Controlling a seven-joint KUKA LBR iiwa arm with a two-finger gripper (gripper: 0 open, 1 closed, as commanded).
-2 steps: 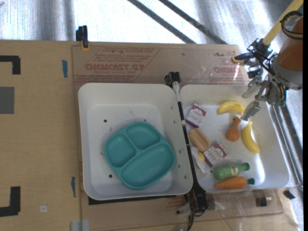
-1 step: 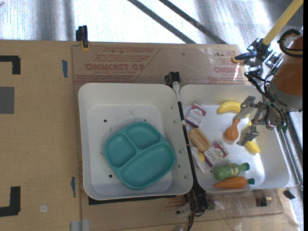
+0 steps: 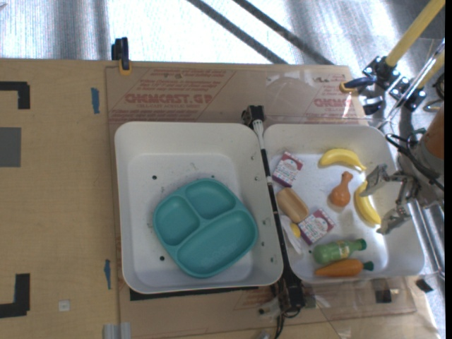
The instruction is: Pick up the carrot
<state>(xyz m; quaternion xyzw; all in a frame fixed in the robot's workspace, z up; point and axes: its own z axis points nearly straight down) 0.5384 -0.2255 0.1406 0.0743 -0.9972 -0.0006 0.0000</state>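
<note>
The orange carrot (image 3: 343, 268) lies along the near edge of the right bin (image 3: 406, 256), just below a green bottle (image 3: 340, 249). My gripper (image 3: 385, 199) hovers at the right bin's right side, above and to the right of the carrot. Its two fingers stand apart, open, with nothing between them. One fingertip (image 3: 373, 178) is near a banana; the other fingertip (image 3: 390, 222) is lower.
The right bin also holds two bananas (image 3: 341, 158) (image 3: 367, 207), a chicken drumstick (image 3: 341, 190), a bread roll (image 3: 292, 205) and two small packets (image 3: 287, 169) (image 3: 316, 225). A teal divided plate (image 3: 205, 225) sits in the left bin (image 3: 134, 189).
</note>
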